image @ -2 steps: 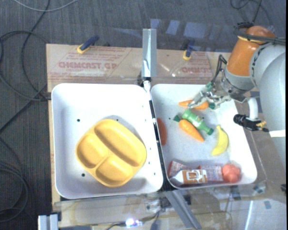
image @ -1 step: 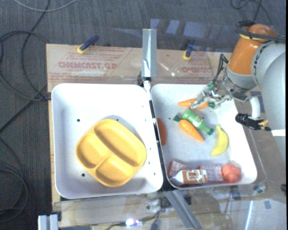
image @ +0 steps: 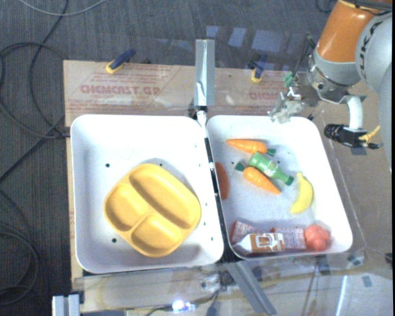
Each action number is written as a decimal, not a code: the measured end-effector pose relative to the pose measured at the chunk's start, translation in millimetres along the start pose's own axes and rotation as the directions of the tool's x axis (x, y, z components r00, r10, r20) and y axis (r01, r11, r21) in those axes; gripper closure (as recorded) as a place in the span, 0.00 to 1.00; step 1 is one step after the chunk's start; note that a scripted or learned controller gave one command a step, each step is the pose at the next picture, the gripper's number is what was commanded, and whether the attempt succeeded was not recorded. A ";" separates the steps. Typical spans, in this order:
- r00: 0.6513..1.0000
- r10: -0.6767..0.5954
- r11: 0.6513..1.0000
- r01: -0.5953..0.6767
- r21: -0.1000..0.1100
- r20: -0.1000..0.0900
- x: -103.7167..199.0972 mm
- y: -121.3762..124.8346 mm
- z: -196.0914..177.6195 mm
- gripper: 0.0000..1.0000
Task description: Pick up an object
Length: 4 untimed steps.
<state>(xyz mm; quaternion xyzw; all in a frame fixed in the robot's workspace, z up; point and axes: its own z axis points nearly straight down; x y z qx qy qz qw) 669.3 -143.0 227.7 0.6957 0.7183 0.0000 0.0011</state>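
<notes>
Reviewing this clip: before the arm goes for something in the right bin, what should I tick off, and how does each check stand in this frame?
1. Pincer carries nothing: ok, it sits above the far rim of the right bin with no object at it.
2. Pincer opening wide enough: cannot tell, too small to judge.
3. A target with free space around it: ok, the banana lies apart from the other items.
4. Carrots free to lift: not ok, the green bottle lies between the two carrots, close against them.
5. Carton graspable: not ok, it lies along the near wall, beside the red ball.
</notes>
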 end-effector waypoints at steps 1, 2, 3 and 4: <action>1.000 0.001 1.000 -0.001 0.002 0.000 -0.2 -0.5 1.1 0.00; 0.998 -0.055 0.998 0.055 0.002 -0.002 18.0 -15.7 134.0 0.00; 0.998 -0.056 0.998 0.056 0.013 -0.007 19.1 -18.1 127.6 1.00; 0.995 0.104 0.995 -0.104 0.004 0.000 83.2 -14.9 44.3 1.00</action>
